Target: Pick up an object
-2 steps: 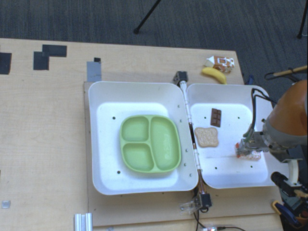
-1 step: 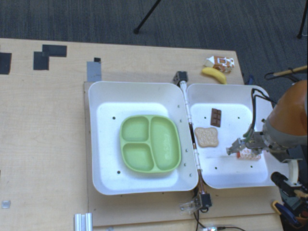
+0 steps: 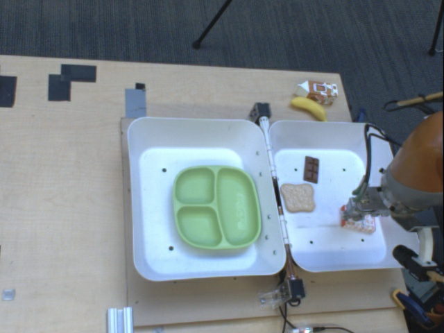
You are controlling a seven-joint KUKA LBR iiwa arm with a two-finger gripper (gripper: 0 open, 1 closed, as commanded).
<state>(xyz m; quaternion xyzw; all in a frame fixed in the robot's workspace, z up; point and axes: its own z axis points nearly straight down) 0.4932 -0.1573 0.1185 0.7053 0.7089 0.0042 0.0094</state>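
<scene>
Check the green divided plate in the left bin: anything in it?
Empty. All three compartments of the green plate show bare green; the toast slice lies in the right bin.

Pale wooden bench on a dark carpeted floor, seen from above.

The light plywood bench top (image 3: 62,207) fills the lower part of the view, with several dark grey rectangular patches (image 3: 69,80) near its far left edge. Beyond its far edge lies a dark blue-grey ribbed carpet floor (image 3: 139,12), crossed by a thin black slanted stand leg (image 3: 220,11). The light is even and soft, casting only faint shadows.
</scene>
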